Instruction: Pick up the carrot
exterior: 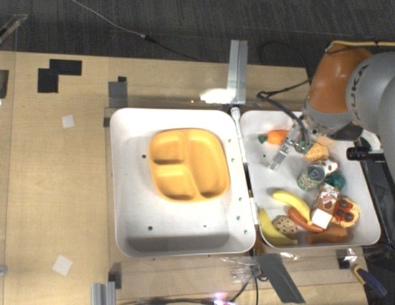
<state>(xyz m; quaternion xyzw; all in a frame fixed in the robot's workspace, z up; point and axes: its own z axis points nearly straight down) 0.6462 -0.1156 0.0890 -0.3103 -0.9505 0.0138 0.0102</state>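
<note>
My gripper (281, 155) hangs in the right bin (370, 196), upper-left part; can't tell if clenched or released. Carrot (274, 136) lies just beside it, toward the bin's far-left corner, w/ nothing gripping it. Bananas (290, 202) nearer the front.

A yellow divided plate (186, 164) sat mid-floor in the left bin (127, 234). Toward the right bin's (370, 230) front edge lay two bananas (292, 202), a cookie (285, 225) and a can (310, 177).
</note>
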